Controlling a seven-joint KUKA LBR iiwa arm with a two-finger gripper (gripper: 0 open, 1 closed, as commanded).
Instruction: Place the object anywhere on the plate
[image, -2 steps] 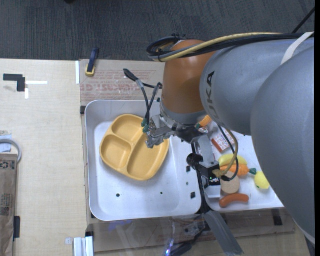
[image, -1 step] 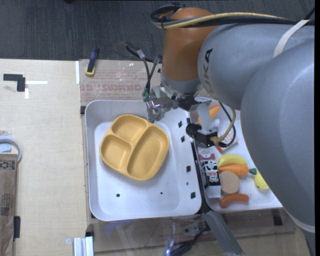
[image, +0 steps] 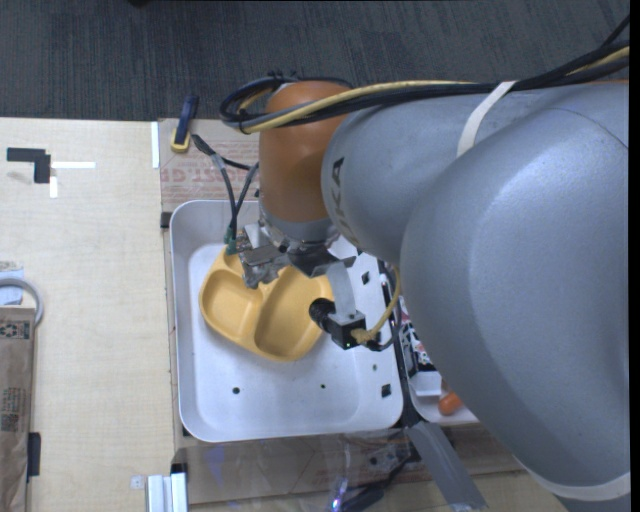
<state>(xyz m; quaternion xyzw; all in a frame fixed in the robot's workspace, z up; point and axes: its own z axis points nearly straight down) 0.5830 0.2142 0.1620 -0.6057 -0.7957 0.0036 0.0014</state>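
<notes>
While the pale tabletop (image: 90, 300) fills the left of the frame, a white bin (image: 270, 400) sits at centre with a yellow plate (image: 255, 305) tilted in its upper part. Just above the plate's middle hangs the pincer (image: 258, 268); whether it is apart or together I cannot tell, and the grey arm (image: 500, 250) covers the right of the frame.

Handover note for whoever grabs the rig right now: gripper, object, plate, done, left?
Gripper: low over the yellow plate in the left white bin; whether the jaws are open or shut cannot be told, the wrist covers them.
Object: none identifiable at the gripper or on the plate's visible surface. A small orange item lies in the right bin, mostly hidden by the arm.
Done: nothing confirmed.
Left: confirm the grasp, place the object on the plate.
</notes>
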